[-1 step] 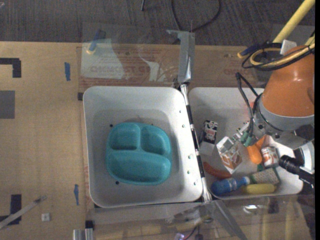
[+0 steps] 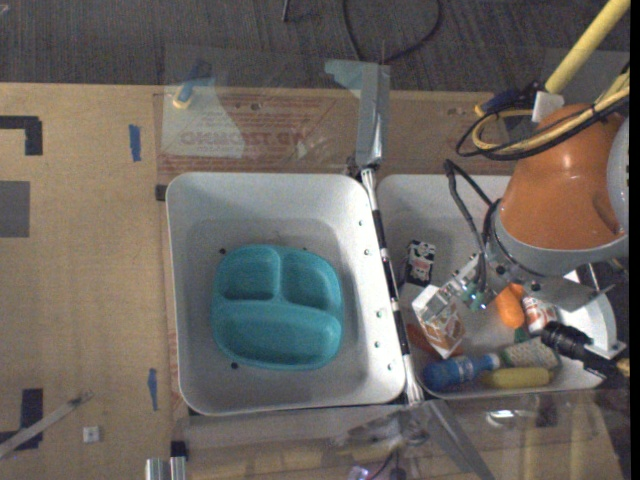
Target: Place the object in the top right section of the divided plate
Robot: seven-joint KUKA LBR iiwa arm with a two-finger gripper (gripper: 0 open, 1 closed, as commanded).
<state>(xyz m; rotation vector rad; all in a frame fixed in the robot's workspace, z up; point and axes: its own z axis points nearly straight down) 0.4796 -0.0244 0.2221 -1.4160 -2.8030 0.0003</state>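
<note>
Partly hidden — jaws beneath arm

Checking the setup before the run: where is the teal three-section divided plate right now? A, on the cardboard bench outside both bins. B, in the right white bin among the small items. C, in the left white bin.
C: the teal divided plate lies flat on the floor of the left white bin, with nothing in its sections.

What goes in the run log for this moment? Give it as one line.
arm: over right bin | claw: down among clutter | plate: left bin, nothing on it | task: not done
</note>
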